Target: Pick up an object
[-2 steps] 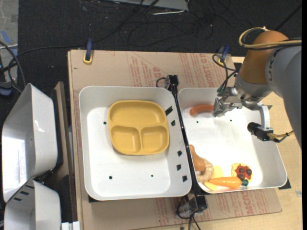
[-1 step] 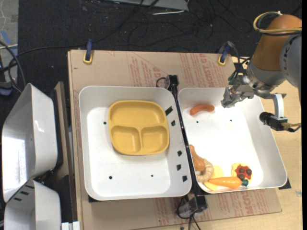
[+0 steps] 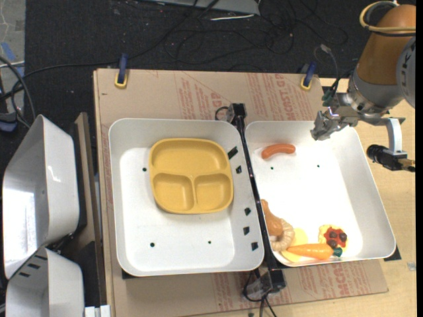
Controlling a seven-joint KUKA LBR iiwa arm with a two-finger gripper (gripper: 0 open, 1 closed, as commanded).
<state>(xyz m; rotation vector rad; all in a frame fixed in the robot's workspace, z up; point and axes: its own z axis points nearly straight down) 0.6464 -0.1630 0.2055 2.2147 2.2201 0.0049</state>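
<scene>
Working from the far left of my gripper (image 3: pixel 324 129) toward it: the left bin (image 3: pixel 125 197) holds a yellow divided plate (image 3: pixel 192 176), well apart from the gripper and not a likely target. Across the divider, in the right bin (image 3: pixel 370 197), an orange sausage (image 3: pixel 278 150) lies just to the gripper's left and slightly below it, apart from it, with bare white floor around it. Further down, along the bin's near edge, sits a cluster: a tan shrimp-like piece (image 3: pixel 276 228), an orange carrot (image 3: pixel 309 249) and a small yellow piece with red and dark spots (image 3: pixel 332 235), close together and well below the gripper. The gripper itself hangs at the bin's upper right rim; nothing shows between its tips, and I cannot tell whether it is spread or closed. I judge the step to be the approach, no pick yet made. The next move calls for travel left over the sausage, alignment across its short axis, then descent.
</scene>
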